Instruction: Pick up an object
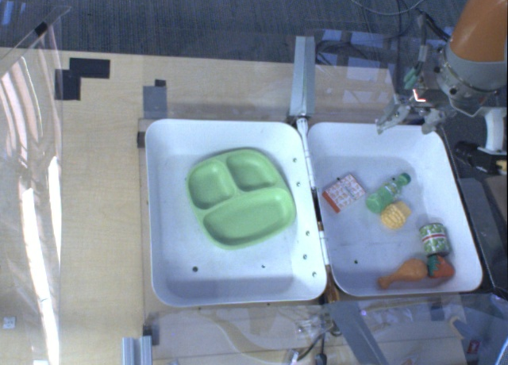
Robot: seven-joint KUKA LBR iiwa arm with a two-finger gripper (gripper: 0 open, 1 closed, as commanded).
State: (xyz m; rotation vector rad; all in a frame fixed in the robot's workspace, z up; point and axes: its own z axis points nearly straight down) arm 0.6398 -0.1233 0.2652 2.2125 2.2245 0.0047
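Orange drumstick toy (403, 273) beside small green-labelled can (434, 238).

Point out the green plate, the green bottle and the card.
green plate (240, 197): camera view, on the ridge between its compartments.
green bottle (386, 193): camera view, on the middle of its body.
card (344, 192): camera view, on the middle of its printed face.

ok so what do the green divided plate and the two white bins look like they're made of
The green divided plate looks like moulded plastic: one even pale green, rounded compartment ridges, and a soft satin sheen. The left white bin and right white bin also look like plastic, possibly thin formed sheet: smooth, matte white, with rounded corners and shallow curved walls. Coated metal can't be ruled out from this view.
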